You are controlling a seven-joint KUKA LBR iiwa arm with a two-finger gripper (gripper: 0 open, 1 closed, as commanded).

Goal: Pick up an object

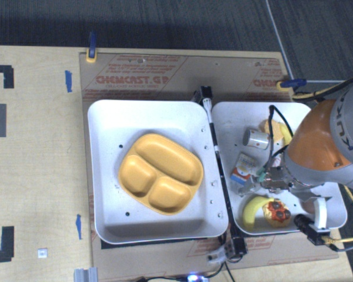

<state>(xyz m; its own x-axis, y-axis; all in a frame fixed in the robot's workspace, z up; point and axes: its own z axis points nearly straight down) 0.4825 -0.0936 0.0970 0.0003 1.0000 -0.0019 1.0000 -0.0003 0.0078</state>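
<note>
The right bin point(223, 134) holds several small things. A silver can point(257, 138) lies near its back, with a yellow object point(276, 131) just behind it. A small white carton with blue and red print point(242, 172) lies left of centre. A yellow banana point(253, 209) and a red-orange patterned item point(276, 212) rest by the front wall. My gripper point(269, 178) hangs low over the bin's middle, right of the carton and just behind the banana. The grey and orange arm point(320, 145) covers the bin's right side.
The left bin point(103, 157) holds a large yellow three-compartment tray point(160, 172). A black divider strip point(215, 151) runs between the two bins. Both bins sit on a cardboard sheet point(165, 75) on the pale bench.
</note>
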